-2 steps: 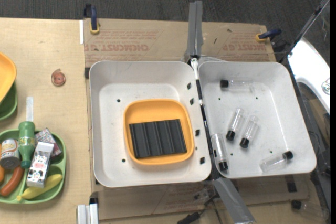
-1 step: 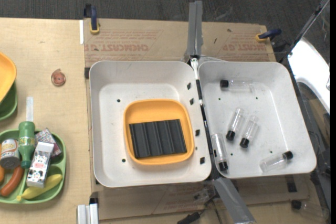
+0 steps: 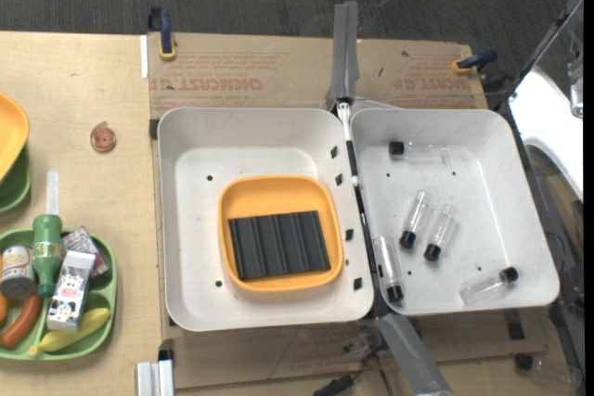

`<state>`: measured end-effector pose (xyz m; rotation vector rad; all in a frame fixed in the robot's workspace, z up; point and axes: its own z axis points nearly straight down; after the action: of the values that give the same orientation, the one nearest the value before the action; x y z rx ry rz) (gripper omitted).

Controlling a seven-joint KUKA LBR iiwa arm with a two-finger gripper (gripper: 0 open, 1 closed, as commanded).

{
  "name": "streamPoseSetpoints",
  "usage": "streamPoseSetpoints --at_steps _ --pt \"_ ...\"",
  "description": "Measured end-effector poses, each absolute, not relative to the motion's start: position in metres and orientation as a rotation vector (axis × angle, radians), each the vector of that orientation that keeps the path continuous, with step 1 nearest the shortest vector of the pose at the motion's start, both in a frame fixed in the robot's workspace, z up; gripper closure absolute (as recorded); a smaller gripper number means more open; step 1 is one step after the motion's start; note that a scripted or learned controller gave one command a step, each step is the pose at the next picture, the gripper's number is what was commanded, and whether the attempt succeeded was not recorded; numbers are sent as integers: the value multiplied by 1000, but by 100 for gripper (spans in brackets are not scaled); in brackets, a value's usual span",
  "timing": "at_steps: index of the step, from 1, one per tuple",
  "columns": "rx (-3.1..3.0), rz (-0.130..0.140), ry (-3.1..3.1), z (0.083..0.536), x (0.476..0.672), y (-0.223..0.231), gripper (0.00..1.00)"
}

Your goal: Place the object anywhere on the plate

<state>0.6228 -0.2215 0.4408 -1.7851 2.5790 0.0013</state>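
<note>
On the pale wooden surface (image 3: 83, 79) at far left sits a green plastic tray (image 3: 102, 329) of toy food. Next, the left white bin (image 3: 186, 153), smooth and round-cornered, holds a glossy orange-yellow plate (image 3: 278, 190), a rounded square, and a flat black rectangular ribbed object (image 3: 278, 244) lies squarely on the plate's middle. The right white bin (image 3: 483, 153) holds five clear plastic tubes (image 3: 414, 218) with black caps, scattered on their sides well apart from the plate.
</note>
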Motion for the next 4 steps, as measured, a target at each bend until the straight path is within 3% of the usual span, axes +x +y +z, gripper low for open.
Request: streamPoseSetpoints --at_steps 1,2,3,4 --pt "-2218 4 2220 441 576 -221 100" --pt "-2578 6 1790 411 501 -222 100" --pt "-2803 4 1407 440 577 -211 100" --pt "-2995 3 930 440 528 -214 100"
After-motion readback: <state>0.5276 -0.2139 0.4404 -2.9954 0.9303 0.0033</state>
